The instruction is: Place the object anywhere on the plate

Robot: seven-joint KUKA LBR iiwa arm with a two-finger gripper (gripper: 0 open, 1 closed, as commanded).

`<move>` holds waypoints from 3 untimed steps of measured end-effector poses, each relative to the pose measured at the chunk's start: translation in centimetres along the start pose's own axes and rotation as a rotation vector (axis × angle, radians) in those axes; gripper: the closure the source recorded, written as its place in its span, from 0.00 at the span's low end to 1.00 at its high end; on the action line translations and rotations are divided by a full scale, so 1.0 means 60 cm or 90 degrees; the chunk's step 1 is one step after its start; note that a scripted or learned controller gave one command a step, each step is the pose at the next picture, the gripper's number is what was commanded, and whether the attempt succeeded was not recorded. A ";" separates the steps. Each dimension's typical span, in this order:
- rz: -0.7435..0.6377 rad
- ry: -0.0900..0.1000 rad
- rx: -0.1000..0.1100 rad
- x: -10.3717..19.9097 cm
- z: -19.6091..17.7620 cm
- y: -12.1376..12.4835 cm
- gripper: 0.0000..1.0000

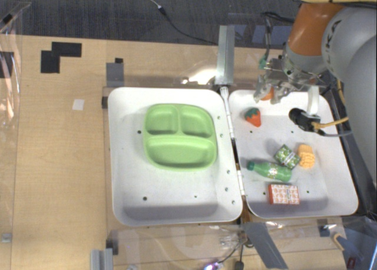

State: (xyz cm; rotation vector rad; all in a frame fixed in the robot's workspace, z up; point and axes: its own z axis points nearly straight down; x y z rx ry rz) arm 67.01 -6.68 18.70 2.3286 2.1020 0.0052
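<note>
Camera view: arm (330, 27) reaches over right bin (347, 201), where the loose items lie. Green plate (179, 135) waits in left bin (126, 204) as target. Gripper (272, 89) hovers near strawberry (253, 117), the likely object; finger state cannot tell.

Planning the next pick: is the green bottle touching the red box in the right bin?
Apart. The camera view shows the green bottle lying above the red box, with a strip of white floor of the right bin plainly between them.
</note>
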 end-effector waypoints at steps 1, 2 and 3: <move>-0.002 0.001 0.001 0.118 0.002 -0.068 1.00; 0.062 0.001 0.003 0.260 0.003 -0.054 1.00; 0.062 0.001 0.003 0.259 0.003 -0.054 0.00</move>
